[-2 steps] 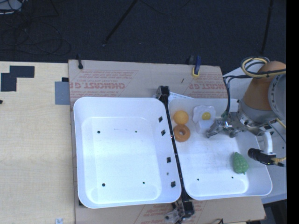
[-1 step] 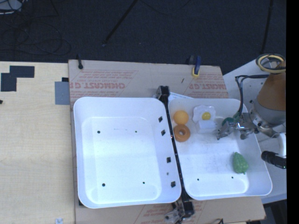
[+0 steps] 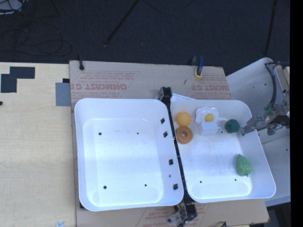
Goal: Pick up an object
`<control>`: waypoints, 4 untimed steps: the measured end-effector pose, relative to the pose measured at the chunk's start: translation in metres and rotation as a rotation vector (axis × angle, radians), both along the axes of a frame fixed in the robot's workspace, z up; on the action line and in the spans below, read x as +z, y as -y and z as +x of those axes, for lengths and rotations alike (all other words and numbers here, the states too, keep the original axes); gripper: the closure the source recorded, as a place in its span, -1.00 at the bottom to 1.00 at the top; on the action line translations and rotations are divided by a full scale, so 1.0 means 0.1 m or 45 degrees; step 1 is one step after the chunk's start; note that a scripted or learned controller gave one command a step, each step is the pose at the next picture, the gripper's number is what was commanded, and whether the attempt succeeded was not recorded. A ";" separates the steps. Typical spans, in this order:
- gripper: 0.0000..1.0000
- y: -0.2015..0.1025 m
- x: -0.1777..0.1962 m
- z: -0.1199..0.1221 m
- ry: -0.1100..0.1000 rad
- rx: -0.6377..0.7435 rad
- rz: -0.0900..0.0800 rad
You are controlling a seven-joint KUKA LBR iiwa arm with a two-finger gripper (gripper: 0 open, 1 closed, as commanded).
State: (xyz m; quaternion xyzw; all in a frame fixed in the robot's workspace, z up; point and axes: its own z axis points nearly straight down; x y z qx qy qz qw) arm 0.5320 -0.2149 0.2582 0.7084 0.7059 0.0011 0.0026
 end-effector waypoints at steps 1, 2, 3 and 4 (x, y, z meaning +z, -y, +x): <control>-1.00 -0.01 0.66 -0.05 0.000 0.006 0.000; -1.00 -0.01 1.25 -0.05 -0.001 0.007 0.000; -1.00 -0.01 2.24 0.30 0.006 0.007 -0.003; -1.00 -0.01 2.84 -0.06 -0.001 0.003 0.000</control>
